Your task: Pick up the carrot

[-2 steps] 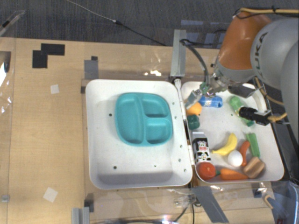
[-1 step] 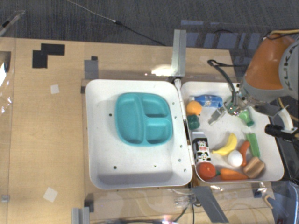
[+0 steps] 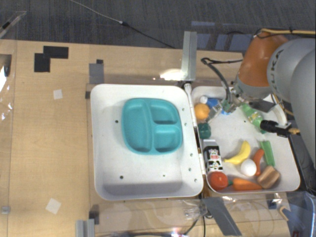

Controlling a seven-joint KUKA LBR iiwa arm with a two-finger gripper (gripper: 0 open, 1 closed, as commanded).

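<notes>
The carrot (image 3: 246, 184) is a small orange root lying flat along the front wall of the right bin (image 3: 232, 132), between a red tomato (image 3: 218, 180) and a brown bread-like piece (image 3: 268, 177). My gripper (image 3: 228, 104) hangs over the back of that bin, beside a blue item (image 3: 213, 102) and an orange (image 3: 201, 111), far from the carrot. The grey arm with its orange band (image 3: 256, 65) comes in from the upper right and hides part of the bin's back corner.
The right bin also holds a banana (image 3: 238, 153), a white egg (image 3: 248, 168), a black-and-white carton (image 3: 212, 157), a green block (image 3: 204, 130), a green bottle (image 3: 252, 114) and a green pod (image 3: 268, 152). A teal divided plate (image 3: 151, 125) lies in the left bin (image 3: 106, 147).
</notes>
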